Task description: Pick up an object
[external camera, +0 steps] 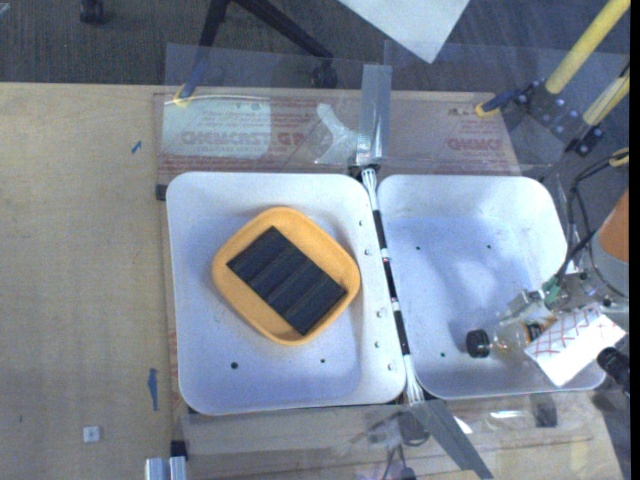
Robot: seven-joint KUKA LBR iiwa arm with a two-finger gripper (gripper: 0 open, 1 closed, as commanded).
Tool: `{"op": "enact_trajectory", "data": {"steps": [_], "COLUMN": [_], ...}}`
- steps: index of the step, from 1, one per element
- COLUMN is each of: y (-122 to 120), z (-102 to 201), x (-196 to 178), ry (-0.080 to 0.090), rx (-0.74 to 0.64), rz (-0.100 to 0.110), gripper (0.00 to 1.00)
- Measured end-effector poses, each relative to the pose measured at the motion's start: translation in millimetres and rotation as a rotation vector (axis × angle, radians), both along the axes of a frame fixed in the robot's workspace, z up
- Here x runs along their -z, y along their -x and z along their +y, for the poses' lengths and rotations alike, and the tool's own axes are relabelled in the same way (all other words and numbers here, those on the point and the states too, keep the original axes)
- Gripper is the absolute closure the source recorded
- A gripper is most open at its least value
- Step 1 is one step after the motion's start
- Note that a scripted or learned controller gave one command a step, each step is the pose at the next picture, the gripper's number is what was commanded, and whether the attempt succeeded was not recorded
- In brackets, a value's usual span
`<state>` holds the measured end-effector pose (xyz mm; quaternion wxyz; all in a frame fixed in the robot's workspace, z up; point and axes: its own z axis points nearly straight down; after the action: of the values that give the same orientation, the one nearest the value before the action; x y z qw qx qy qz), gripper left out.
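Observation:
A yellow-orange rounded pad with a black ribbed panel (286,273) lies flat in the middle of the left bin (200,368). In the right bin (450,228), a small clear bottle with a black cap (497,340) lies on its side near the front right corner. A white packet with a red criss-cross pattern (570,344) lies beside it, over the bin's right rim. My gripper (556,294) comes in from the right edge and hovers low just above and behind the bottle and packet. The grey arm (612,260) rises behind it.
A metal divider and clamp (375,118) stand behind the seam between the bins. Clear plastic sheeting (260,128) lies at the back of the bench. Yellow poles (595,33) and cables crowd the far right. An office chair base (230,8) stands on the floor behind.

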<state>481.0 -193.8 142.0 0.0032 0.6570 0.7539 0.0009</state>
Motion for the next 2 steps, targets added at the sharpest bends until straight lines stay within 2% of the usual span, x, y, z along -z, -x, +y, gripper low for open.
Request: {"op": "enact_trajectory", "data": {"steps": [1, 2], "y": [-4, -6], "z": [11, 12], "x": [53, 42], "ry": [-0.001, -0.004], "rx": [-0.072, -0.071], "rz": [-0.008, -0.012], "gripper": [0.0, 1.0]}}
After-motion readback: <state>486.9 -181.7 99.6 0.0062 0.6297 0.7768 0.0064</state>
